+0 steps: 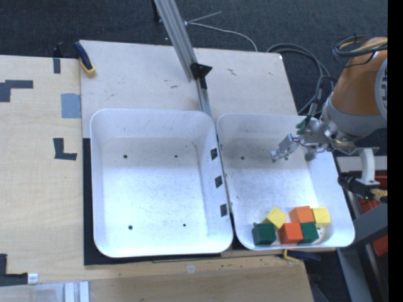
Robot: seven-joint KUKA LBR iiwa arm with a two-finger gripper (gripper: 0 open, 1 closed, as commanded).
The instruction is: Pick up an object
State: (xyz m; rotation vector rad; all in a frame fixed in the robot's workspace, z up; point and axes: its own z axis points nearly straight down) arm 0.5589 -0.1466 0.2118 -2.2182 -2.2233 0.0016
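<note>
Small coloured blocks [291, 225] clustered in lower right corner of right bin [264, 181], touching each other: yellow, orange, green; likely light, rigid, smooth-faced; grip across flat opposite sides; yellow block [276, 217] at cluster edge looks most accessible; bin walls crowd others; hand [283, 148] above bin's upper right, grip state unclear; left bin [151, 181] alongside

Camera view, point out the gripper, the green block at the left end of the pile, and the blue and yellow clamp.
gripper [281, 152], camera view, between its fingertips.
green block [264, 234], camera view, middle of its top face.
blue and yellow clamp [85, 59], camera view, middle of its handle.
</note>
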